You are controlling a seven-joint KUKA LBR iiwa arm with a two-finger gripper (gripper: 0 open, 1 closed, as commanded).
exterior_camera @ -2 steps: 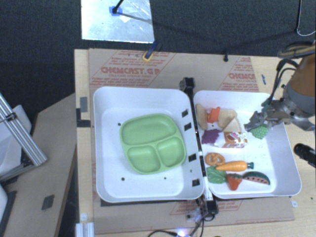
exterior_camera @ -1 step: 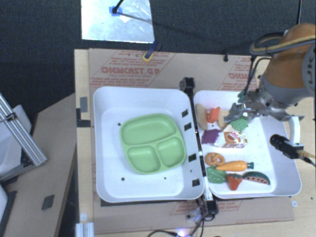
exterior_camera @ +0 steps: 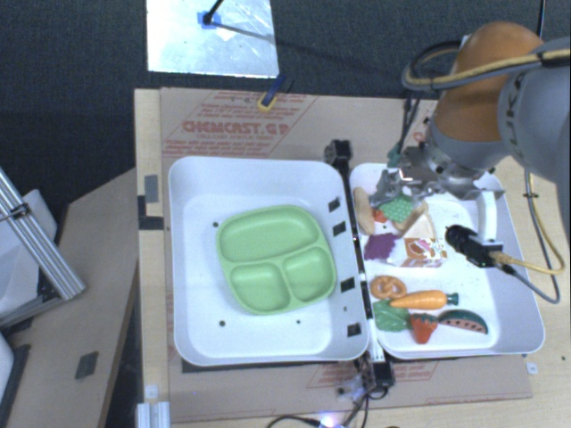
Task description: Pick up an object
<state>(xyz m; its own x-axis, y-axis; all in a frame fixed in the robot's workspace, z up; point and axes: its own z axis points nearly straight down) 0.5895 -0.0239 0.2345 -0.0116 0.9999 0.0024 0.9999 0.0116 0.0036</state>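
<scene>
Two white bins on table [exterior_camera: 107,239]: L bin [exterior_camera: 192,194] w/ green tray [exterior_camera: 272,259]; jaws over R bin [exterior_camera: 517,306] toys, state can't tell.

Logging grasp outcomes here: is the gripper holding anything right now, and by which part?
Cannot be told. The gripper is low over the toy food at the far end of the right bin, but nothing shows between its fingers.

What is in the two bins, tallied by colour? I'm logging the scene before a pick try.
Green: 3, the divided plate, a flat piece under the tool, a leafy piece.
Orange: 2, carrot, pretzel.
Purple: 1.
Red: 2, watermelon slice, small piece.
Tan: 1, bread roll.
Total: 9.
</scene>
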